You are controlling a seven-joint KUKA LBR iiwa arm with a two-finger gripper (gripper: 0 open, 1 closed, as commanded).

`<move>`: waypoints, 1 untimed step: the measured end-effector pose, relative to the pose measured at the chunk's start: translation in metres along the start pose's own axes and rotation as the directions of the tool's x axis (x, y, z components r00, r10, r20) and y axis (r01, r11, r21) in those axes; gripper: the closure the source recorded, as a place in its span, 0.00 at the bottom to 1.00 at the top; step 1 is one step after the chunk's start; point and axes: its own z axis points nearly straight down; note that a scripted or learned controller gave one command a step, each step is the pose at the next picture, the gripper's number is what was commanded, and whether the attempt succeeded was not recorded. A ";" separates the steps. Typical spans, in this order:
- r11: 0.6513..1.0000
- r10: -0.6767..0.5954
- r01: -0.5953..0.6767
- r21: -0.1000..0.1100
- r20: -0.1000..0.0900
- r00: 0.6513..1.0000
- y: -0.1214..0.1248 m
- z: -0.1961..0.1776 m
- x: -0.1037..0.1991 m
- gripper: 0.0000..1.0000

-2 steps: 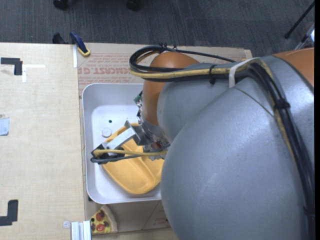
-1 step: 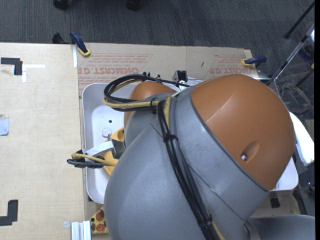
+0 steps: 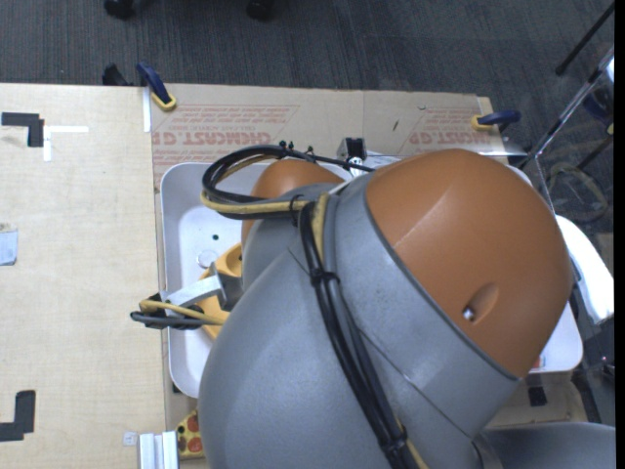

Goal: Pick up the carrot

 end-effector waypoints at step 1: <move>0.999 -0.038 0.038 -0.002 -0.005 0.999 0.029 -0.043 0.089 0.00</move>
